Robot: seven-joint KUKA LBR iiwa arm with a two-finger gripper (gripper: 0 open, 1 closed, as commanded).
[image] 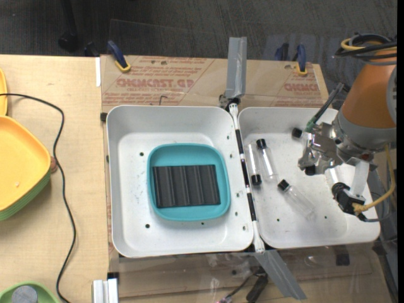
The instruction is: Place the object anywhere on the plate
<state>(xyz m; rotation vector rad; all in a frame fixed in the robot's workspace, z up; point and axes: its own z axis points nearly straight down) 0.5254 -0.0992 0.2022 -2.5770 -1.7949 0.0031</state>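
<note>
Vial [295, 197] just left of tool [314, 163] (apart)

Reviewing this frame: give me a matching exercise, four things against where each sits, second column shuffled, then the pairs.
Things:
1. teal plate
2. clear tubes
3. end effector
4. yellow dishes

Places:
A. over the right bin's right part
B. on the wooden table, at the left edge
C. in the left bin
D. in the right bin, left of the end effector

Pairs: 1-C, 2-D, 3-A, 4-B
</note>
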